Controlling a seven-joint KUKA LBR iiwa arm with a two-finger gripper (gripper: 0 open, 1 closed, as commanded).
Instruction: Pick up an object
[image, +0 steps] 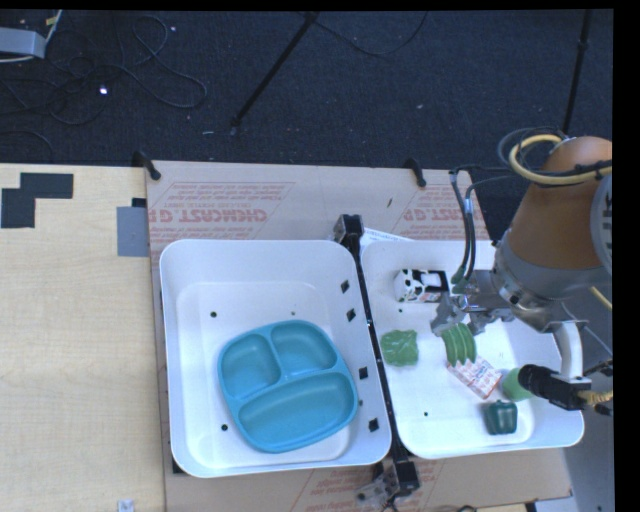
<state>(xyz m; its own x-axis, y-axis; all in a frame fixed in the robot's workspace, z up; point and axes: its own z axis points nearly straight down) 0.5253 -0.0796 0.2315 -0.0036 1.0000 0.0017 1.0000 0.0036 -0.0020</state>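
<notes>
We see two white bins. The left bin (185, 300) holds a blue divided plate (288, 385). The right bin (425, 440) holds a green lump (400, 347) nearest to this plate, then a black-and-white toy (415, 284), a striped green object (459, 343), a red-and-white packet (476, 375) and a dark green block (501, 417). The gripper (452, 315) is just above the striped object; we cannot tell its opening.

**Even light, soft picture**

Bright, diffuse light falls evenly on the tabletop (70, 330) and both white bins (190, 270), which look slightly washed out. Shadows are faint. The floor (300, 80) beyond is dark. Detail is soft throughout, with small things blurred
</notes>
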